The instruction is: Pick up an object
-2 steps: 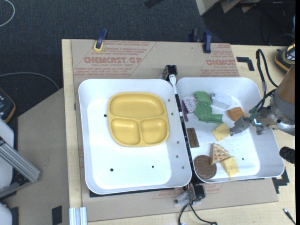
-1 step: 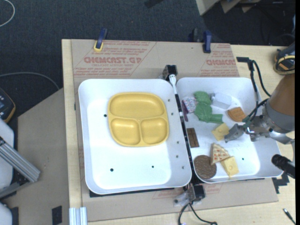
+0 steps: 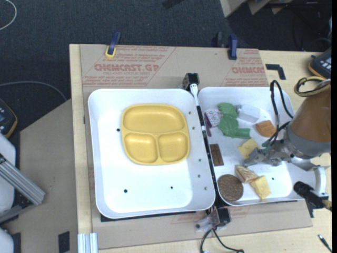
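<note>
Fingers of my gripper (image 3: 259, 157) sit low inside the right bin (image 3: 279, 96), pointing toward its middle from the right side, and they look slightly apart, though at this slant I cannot tell the gap with any certainty. Nothing shows between them, so I do not count anything as held. Their tips lie just beside a pale yellow wedge (image 3: 247, 147), and whether they touch it I cannot tell. Just below them rests a tan sandwich-like piece (image 3: 244, 173), with a yellow cheese-like block (image 3: 260, 187) next to it and a round brown patty (image 3: 230, 187) at the bin's near left corner. Farther back in the same bin lie a green leafy toy (image 3: 230, 121), a small purple-and-white item (image 3: 212, 118) at the left wall, an orange chunk (image 3: 265, 128), and something clear or white (image 3: 249, 112) that is hard to make out. A dark brown bar (image 3: 216, 155) lies along the bin's left wall. My wrist and its orange band (image 3: 313, 121) hang over the bin's right edge. The left bin (image 3: 105, 157) holds a yellow divided plate (image 3: 155, 133) with three compartments, set toward its far side, well apart from me.
</note>
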